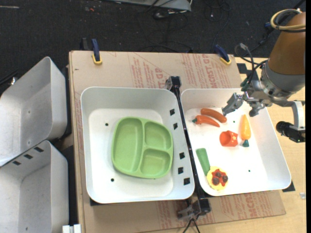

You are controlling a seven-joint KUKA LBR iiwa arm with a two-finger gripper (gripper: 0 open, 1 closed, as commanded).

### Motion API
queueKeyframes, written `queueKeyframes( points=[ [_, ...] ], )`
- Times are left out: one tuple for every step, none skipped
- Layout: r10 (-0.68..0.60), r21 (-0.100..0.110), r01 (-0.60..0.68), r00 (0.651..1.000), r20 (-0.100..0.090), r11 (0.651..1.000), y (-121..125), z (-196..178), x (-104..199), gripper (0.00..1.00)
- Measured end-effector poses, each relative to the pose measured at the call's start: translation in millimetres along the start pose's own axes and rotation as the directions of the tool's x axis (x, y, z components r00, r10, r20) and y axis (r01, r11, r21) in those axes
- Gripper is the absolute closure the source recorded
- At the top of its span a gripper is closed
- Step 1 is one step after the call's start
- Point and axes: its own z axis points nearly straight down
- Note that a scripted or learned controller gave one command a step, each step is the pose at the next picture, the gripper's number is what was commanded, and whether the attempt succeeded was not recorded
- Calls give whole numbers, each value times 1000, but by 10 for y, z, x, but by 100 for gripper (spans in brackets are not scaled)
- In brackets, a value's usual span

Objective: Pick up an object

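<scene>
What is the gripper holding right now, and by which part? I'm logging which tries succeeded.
Nothing. The gripper hangs open above the right bin, with no object between its fingers.

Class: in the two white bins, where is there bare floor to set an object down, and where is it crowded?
Free: left bin floor around the green divided plate; right bin's lower right corner. Crowded: around the two sausages, red pepper and orange carrot.

green divided plate in left bin, toy foods in right bin, hand open above sausages
</scene>
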Motion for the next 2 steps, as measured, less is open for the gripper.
queueKeyframes(
  points=[
    [-2,-12,2,1000,2,1000,23,-70,3,0],
    [-2,-9,2,1000,1,1000,23,401,86,0]
  ],
)
